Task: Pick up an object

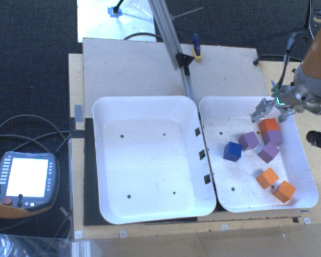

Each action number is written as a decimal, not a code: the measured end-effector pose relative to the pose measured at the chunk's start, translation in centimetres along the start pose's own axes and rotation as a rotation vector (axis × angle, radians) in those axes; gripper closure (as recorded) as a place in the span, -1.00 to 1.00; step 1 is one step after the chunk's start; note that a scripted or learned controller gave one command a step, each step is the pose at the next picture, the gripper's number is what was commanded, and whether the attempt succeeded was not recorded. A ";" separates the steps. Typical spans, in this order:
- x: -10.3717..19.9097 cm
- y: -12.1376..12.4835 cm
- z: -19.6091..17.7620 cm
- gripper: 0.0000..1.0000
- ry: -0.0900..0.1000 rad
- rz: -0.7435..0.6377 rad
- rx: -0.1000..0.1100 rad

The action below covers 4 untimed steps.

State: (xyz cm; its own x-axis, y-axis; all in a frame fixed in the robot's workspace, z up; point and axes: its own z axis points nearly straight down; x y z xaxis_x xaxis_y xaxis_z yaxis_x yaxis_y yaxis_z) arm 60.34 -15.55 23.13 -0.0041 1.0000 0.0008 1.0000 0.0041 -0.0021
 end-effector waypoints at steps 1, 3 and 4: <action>0.0 0.1 -0.2 -1.00 -0.001 -0.001 -0.003; 0.7 1.1 8.4 -1.00 0.000 -0.002 0.000; 0.8 1.1 13.6 -1.00 0.000 0.001 0.001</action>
State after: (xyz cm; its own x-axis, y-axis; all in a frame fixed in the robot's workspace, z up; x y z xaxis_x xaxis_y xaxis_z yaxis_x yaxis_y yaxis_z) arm 61.41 -14.76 9.48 -0.0034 1.0000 0.0006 1.0000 0.0034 -0.0027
